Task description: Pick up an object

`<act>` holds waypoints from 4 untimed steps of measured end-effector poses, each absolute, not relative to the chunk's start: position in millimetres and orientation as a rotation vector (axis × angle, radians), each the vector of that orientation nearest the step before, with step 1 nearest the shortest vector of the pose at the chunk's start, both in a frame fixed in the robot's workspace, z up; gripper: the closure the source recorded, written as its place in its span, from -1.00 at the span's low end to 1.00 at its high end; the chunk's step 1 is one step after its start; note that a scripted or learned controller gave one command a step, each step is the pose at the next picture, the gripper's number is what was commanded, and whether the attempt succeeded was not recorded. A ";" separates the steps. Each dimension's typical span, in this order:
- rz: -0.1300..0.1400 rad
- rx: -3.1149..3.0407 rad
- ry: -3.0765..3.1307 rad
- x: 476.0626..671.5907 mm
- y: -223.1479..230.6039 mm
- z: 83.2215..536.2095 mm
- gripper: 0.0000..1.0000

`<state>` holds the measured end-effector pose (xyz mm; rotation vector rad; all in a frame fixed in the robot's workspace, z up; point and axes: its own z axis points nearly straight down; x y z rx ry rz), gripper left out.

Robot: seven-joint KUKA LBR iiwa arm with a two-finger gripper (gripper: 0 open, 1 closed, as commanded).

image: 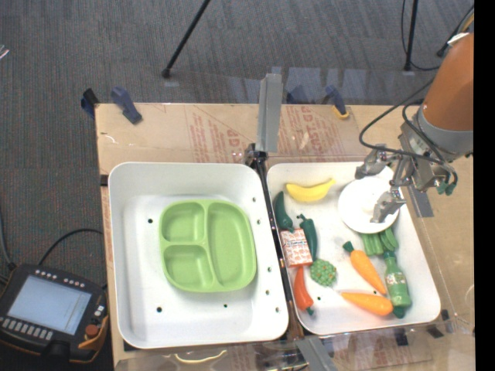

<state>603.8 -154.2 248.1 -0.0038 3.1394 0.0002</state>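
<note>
Objects for picking lay crowded in the right bin (430, 284), and taking the small white plate (362, 201) as the landmark made them easy to place: a yellow banana (309, 191) lay just to its left, a bunch of green beans (379, 243) touched its lower edge, and two orange carrots (366, 270) sat below that, one slanting down from the plate and the other nearer the bin's front wall. A green bottle (397, 283) lay beside the carrots, while a green speckled ball (323, 273), a small red-and-white carton (295, 247), dark green peppers (281, 212) and a red chili (301, 292) were bunched well to the plate's lower left, against the divider. The gripper (388, 204) hung over the plate's right rim (reaching in from the right, as the arm's mounting required), and nothing showed between its fingers; whether they were spread or pressed together could not be told from this angle. Its position suggested an approach toward the plate or the beans, with no grasp yet made. The left bin (131, 207) carried a green divided tray (207, 244), far from the plate across the divider, probably set there as a target. Both bins rested on the table (186, 130).
</note>
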 end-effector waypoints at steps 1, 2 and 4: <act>0.010 -0.194 3.150 538.4 -147.5 118.6 -1.00; 0.004 -0.153 3.142 509.3 -178.5 85.3 -1.00; 0.002 -0.172 3.134 586.9 -188.4 87.8 1.00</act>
